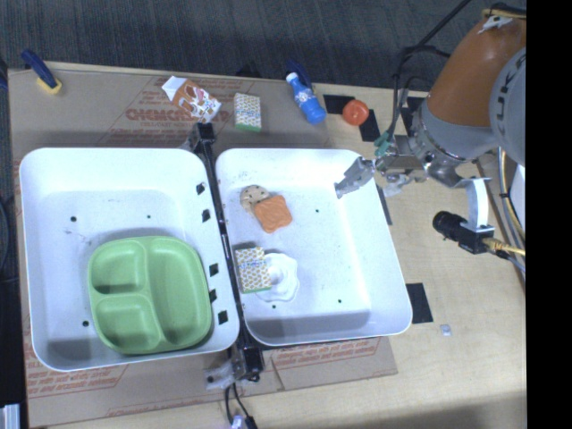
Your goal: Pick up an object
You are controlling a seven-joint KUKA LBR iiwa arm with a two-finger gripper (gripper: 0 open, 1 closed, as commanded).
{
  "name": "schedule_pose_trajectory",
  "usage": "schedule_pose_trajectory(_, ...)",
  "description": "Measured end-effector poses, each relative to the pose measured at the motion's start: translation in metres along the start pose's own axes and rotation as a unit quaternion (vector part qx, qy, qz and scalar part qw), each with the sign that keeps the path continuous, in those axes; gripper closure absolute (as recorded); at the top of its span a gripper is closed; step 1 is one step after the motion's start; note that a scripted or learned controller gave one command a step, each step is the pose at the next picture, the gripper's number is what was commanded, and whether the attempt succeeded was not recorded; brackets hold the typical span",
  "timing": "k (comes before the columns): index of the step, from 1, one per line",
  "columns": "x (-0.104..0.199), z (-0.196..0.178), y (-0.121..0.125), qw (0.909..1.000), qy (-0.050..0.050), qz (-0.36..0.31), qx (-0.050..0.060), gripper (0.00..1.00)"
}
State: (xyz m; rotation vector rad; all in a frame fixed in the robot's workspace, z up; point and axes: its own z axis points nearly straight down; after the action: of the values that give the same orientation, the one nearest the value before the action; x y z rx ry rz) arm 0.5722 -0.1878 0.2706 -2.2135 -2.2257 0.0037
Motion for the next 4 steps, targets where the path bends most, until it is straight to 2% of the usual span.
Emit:
schedule_pose_trajectory(1,-0.019,0.138,-0.070,1.0000,0.001,0.000,0.001,0.00)
schedule_pose_trajectory(2,0.006,0.180,-0.096,1.0000,0.001,-0.001,0.000,0.00)
schedule_pose_trajectory(3,0.006,0.169,-0.095,1.0000,0.001,-0.004,0.000,1.00)
schedule_pose_trajectory(4,0.002,0.044,-0.095,1.0000,-0.001,0.000,-0.003,1.00)
